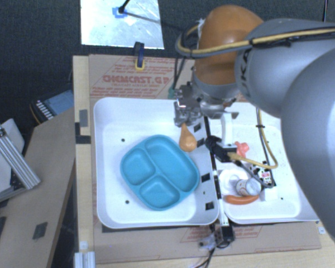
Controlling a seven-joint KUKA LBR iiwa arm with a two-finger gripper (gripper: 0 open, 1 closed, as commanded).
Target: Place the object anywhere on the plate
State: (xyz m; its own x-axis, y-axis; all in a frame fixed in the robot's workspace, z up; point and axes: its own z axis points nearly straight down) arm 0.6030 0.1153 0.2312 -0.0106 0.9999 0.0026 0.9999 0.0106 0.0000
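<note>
A blue plate with three compartments lies in the left white bin. My gripper hangs over that bin's right side, just above the plate's upper right corner. An orange-tan pear-shaped object dangles from it, its narrow top caught between the fingers and its round bottom beside the plate's rim. The grey arm with its orange band reaches in from the right and hides much of the right bin.
The right bin holds several small items: a pink piece, an orange sausage-shaped toy, a round white and grey thing and a small black-and-white piece. A black divider runs between the bins.
</note>
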